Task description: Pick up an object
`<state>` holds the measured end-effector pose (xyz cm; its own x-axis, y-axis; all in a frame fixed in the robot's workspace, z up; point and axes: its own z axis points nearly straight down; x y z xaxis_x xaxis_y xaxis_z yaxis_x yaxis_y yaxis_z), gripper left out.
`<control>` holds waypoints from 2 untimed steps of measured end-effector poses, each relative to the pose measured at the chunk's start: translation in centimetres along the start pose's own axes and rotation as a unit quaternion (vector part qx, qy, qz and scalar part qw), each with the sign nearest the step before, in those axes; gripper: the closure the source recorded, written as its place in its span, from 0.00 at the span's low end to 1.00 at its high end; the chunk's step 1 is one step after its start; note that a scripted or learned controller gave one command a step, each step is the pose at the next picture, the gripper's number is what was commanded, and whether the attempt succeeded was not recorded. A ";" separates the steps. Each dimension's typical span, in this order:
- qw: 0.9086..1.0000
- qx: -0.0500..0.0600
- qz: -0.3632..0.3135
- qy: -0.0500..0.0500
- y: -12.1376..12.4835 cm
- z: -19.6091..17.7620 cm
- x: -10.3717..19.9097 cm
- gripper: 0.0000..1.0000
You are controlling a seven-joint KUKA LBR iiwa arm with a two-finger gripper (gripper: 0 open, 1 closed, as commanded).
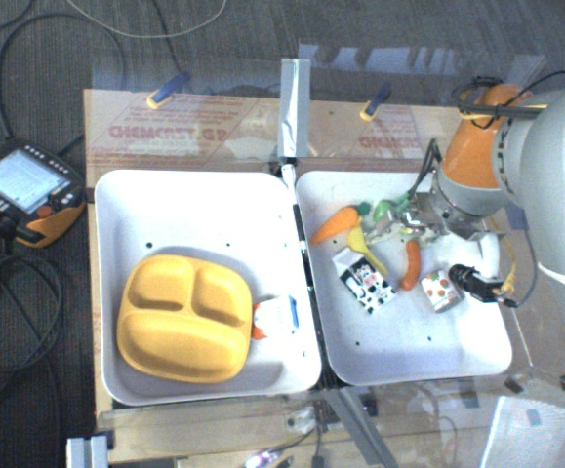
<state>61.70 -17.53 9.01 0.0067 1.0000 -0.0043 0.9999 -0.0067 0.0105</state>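
Dark carpet surrounds our bench (194, 130). Left bin (165, 188): yellow tray (184, 318). Right bin (399, 354): carrot (335, 224), patterned box (366, 281), dice (440, 290) at five o'clock from the pincer (407, 217) (grip state we cannot tell).

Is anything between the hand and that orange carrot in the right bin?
The hand sits low in the right bin, right of the carrot. Green pieces and a yellow item lie between them, so a sideways move would likely bump those first.
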 end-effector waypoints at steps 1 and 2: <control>1.000 -0.001 -0.001 -0.002 0.0 -1.0 0.0 1.00; 0.998 0.006 0.069 0.000 -2.0 -16.6 2.7 1.00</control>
<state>59.53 -14.79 25.61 0.1448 0.9894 -0.0034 0.9895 -0.1448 -0.0002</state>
